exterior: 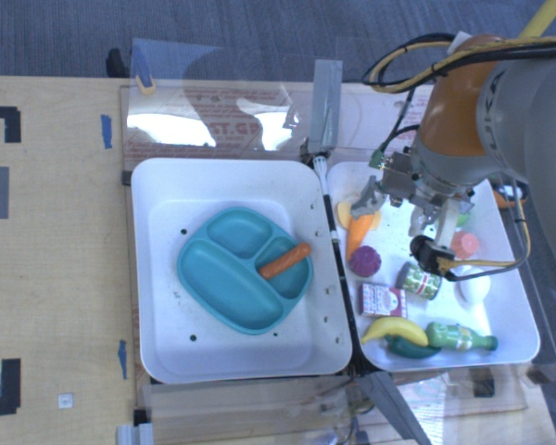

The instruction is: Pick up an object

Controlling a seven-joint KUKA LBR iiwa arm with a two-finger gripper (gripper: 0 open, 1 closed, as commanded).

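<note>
Can (419, 281) | arm (463, 119) bent down over right bin (524, 327) | pincer (433, 222) state: cannot tell

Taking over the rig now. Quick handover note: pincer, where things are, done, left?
Pincer: over the right bin, nothing visibly held.
Right bin: carrot, purple ball, can, pink carton, banana, green bottle.
Left bin: teal tray with an orange sausage on it.
Done: no pick yet.
Left: grasp and lift one object.
</note>
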